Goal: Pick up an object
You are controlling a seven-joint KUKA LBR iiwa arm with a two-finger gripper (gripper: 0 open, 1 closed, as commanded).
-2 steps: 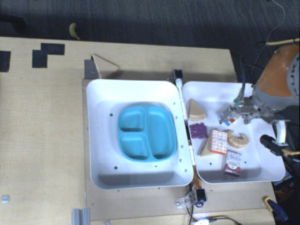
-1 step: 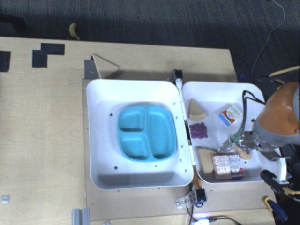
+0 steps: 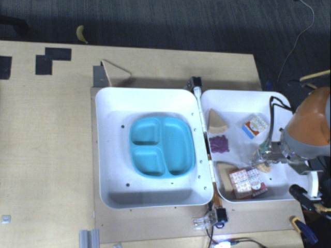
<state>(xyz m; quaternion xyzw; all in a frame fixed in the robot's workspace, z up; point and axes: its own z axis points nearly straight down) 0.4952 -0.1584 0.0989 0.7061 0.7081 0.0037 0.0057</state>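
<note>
On the pale wooden tabletop (image 3: 51,154), two shallow white plastic bins with rounded corners were set side by side. The left bin (image 3: 111,138) was occupied by a smooth turquoise tray (image 3: 162,145) moulded into three rounded compartments. The right bin (image 3: 232,99) was seen to hold several small objects: a tan wedge-shaped piece (image 3: 216,122) near its upper left, a knobbly purple cluster like a bunch of grapes (image 3: 219,144) just below that, a small white carton with orange and blue print (image 3: 255,125) toward the upper right, and a flat rectangular packet with a red and white pattern (image 3: 247,183) against the near wall. The grey arm with its glossy orange band (image 3: 312,119) was reached in from the right, and the end effector (image 3: 265,157) was lowered over the right bin, between the carton and the patterned packet. Whether it was open or closed could not be told, and no object could be made out in its grip.
</note>
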